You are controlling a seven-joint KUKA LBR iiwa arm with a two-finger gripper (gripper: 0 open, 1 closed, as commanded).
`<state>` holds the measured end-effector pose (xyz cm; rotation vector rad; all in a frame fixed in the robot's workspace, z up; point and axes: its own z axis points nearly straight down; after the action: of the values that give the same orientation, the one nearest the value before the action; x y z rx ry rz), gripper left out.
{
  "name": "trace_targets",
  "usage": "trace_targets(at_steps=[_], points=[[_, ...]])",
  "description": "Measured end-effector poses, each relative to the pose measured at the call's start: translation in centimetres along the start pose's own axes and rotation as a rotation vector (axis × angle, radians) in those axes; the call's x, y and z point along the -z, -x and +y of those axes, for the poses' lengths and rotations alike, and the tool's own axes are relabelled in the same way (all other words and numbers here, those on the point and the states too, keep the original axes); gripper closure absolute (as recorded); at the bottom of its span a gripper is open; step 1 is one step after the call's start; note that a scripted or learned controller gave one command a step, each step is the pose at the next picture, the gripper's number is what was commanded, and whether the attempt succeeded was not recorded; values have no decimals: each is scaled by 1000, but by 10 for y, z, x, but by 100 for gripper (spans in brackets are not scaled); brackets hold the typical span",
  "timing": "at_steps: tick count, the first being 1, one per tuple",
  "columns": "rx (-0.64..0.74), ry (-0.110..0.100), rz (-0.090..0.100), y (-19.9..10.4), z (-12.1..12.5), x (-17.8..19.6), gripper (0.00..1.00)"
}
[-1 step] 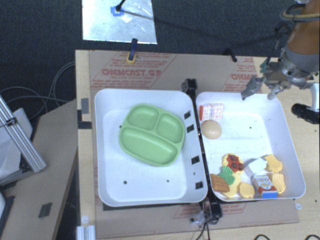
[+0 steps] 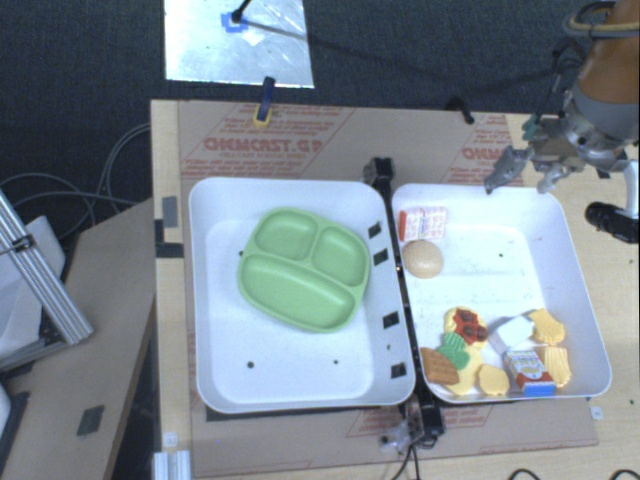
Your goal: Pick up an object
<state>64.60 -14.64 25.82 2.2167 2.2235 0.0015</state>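
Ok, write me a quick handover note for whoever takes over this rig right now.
Tool: open, nothing between its fingers, hovering over the far edge of the right bin.
Right bin: small red-and-white packet and a round tan piece near the far left corner; a heap of toy food in the near part.
Left bin: a green divided plate.
Done: nothing picked up yet.
Left: lower the tool onto one object, close on it and lift.
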Motion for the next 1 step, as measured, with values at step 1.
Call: trace_targets(at_steps=[1], points=[[-2,-5,1,3,-8,-58,0]])
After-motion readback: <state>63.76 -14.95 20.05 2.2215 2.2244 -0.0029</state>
